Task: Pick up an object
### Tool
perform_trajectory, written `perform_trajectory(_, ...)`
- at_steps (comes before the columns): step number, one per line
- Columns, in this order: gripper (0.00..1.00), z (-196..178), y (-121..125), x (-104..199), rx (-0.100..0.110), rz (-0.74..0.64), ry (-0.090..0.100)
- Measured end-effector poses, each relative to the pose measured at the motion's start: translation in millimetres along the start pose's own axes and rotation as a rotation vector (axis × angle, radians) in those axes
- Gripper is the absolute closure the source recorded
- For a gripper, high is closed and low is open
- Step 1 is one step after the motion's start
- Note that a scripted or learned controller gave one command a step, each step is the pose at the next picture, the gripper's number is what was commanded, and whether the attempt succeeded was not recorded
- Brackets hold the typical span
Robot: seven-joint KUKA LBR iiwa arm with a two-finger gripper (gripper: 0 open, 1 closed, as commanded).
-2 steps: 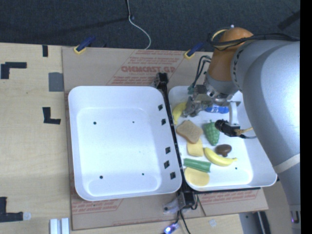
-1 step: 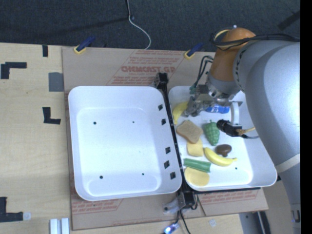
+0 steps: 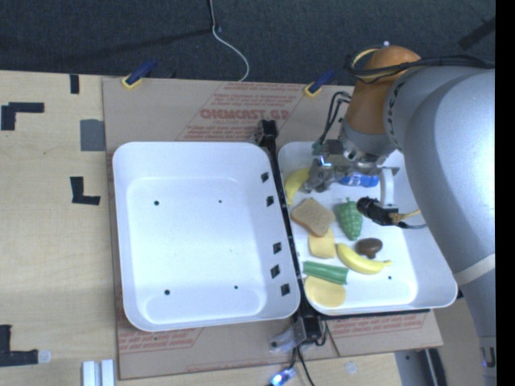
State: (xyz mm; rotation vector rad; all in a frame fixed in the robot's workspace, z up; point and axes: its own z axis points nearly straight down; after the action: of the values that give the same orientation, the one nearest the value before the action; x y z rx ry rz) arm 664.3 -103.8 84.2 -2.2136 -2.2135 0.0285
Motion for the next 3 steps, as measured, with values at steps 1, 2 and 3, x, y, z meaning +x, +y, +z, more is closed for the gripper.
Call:
perform_trajectory(1, 1.00, 0.0, 0.0, 0.1, 0.000, 0.000, -0.001)
perform_trajectory(2, 1.00, -0.4, -0.1, 3.1, -0.001, 0.002, -0.003)
perform_trajectory(3, 1.00, -0.4, -0.1, 3.0, -0.001, 0.002, -0.003)
